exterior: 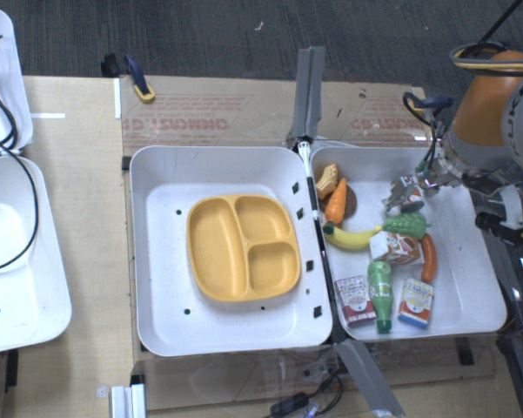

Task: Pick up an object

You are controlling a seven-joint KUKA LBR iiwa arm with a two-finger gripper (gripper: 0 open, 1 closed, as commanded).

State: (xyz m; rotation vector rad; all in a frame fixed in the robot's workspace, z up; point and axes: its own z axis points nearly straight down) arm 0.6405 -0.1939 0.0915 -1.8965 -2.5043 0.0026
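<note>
The gripper (406, 197), jaw state impossible to tell, hangs near the right bin's (470, 320) far edge above the banana (352, 237), probably light, stiff, smooth plastic, best pinched mid-curve

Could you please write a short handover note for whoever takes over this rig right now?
Gripper: low over the upper part of the right bin, above the toys; whether its jaws are open or shut cannot be told, and nothing is seen held.
Things: carrot, banana, green bottle and hot dog lie in the right bin. Yellow divided plate sits in the left bin.
Done: no pick visible.
Left: grasp and lift one object.
</note>
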